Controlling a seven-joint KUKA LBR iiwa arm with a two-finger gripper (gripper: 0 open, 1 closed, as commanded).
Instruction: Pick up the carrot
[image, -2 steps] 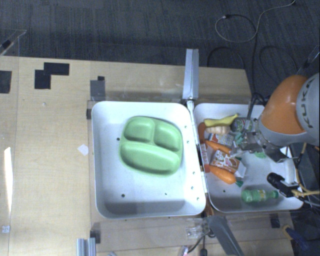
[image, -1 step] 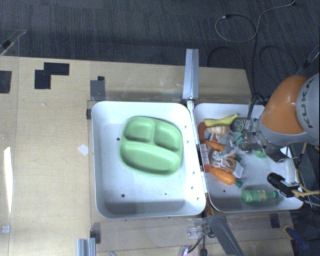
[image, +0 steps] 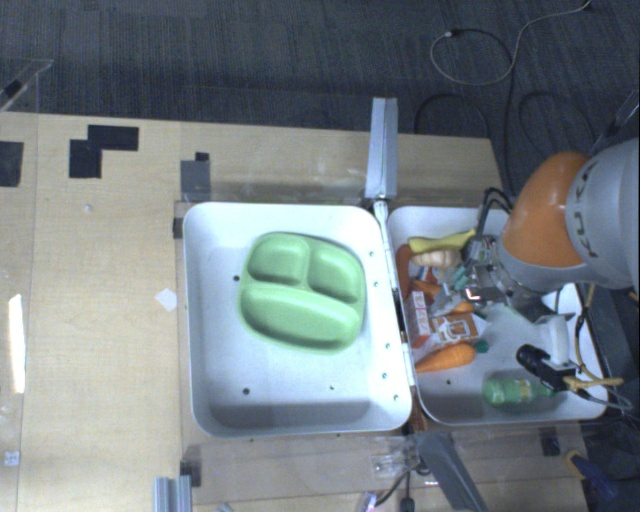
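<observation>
On a pale wooden bench (image: 90, 330) bordered by dark carpet (image: 250, 45) with loose cables, the carrot (image: 446, 356) lies in the right bin (image: 470, 405), beside the green bottle (image: 517, 389) and just below the gripper (image: 468, 282), whose jaw state I cannot tell.

You see two bins side by side: the left bin (image: 205, 330) holds a divided tray (image: 300, 290). In the right bin (image: 440, 405), the carrot (image: 447, 356) lies at seven o'clock from the gripper (image: 470, 285), a bottle (image: 515, 390) at four o'clock from the carrot.
</observation>
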